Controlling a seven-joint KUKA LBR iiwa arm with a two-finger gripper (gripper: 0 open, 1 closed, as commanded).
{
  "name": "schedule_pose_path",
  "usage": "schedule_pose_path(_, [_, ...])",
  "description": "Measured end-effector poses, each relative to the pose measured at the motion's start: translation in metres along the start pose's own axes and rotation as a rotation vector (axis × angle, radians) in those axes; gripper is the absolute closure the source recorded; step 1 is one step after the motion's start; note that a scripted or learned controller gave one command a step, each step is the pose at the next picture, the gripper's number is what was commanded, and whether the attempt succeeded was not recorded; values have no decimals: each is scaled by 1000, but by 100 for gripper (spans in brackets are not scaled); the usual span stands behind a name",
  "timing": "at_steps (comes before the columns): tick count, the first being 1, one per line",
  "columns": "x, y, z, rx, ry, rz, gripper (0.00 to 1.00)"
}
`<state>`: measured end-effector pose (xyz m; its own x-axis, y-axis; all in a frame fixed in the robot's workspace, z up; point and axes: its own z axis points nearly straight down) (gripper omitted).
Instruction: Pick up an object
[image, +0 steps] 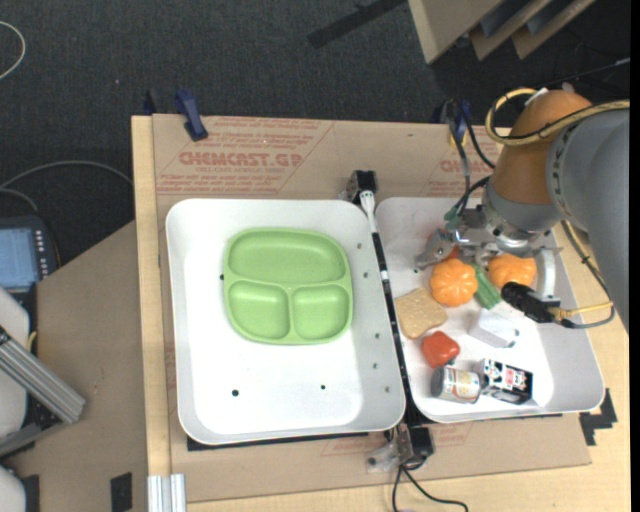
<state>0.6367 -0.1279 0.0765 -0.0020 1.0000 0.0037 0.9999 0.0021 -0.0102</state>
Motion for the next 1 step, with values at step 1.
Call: schedule_pose_path(1, [-3, 2, -18, -6, -4, 2, 100])
